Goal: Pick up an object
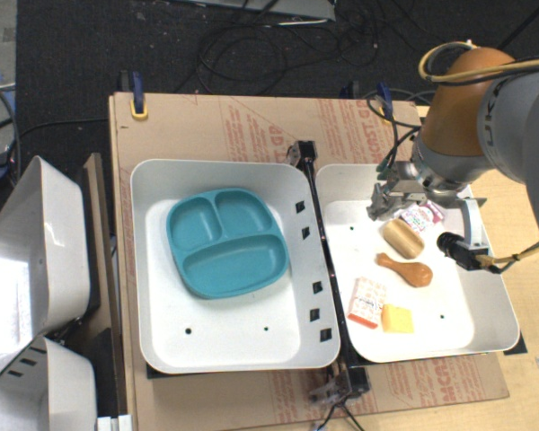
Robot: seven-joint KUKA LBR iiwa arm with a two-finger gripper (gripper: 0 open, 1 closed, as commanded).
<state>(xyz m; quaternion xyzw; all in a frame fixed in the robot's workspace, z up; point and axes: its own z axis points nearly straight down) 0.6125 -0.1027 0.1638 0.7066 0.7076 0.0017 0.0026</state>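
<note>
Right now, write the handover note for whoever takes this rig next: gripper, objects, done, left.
Gripper: low over the back of the right bin, nothing visibly held.
Right bin: tan cylinder just in front of the gripper, pink-and-white packet beside it, wooden drumstick-shaped piece, red-and-white card, yellow block.
Left bin: teal divided plate.
Done: nothing lifted.
Left: grasp one object, probably the cylinder or packet, and lift it.

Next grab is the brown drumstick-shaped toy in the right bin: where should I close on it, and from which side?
Probably the narrow handle of the drumstick toy, coming straight down from above. It lies flat on the right bin, fat end toward the arm, slim end toward the bin divider, with bare floor either side. Close across the handle's width.
</note>
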